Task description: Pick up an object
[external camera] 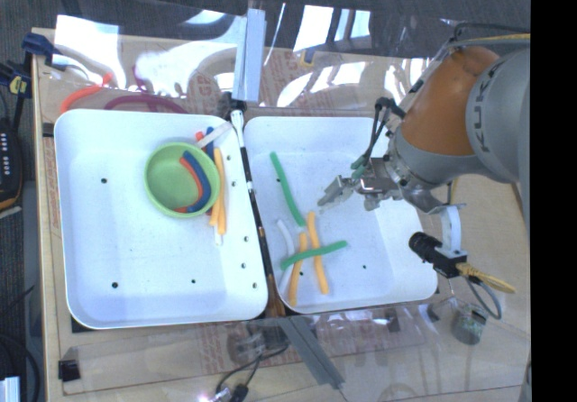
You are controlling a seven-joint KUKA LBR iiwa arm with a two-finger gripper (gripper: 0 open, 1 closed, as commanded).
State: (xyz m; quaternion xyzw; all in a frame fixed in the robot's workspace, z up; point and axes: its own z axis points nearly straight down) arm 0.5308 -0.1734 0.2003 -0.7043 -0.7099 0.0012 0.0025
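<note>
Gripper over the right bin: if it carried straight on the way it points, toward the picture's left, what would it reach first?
Probably the long green stick lying slantwise in the right bin. The gripper points left toward it. Depth is unclear from above, so it might pass over the stick.

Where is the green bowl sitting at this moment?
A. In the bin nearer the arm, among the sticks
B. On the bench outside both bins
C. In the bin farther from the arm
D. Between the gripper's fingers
C. The green bowl rests inside the left bin, across the divide from the right bin where the gripper hangs.
</note>
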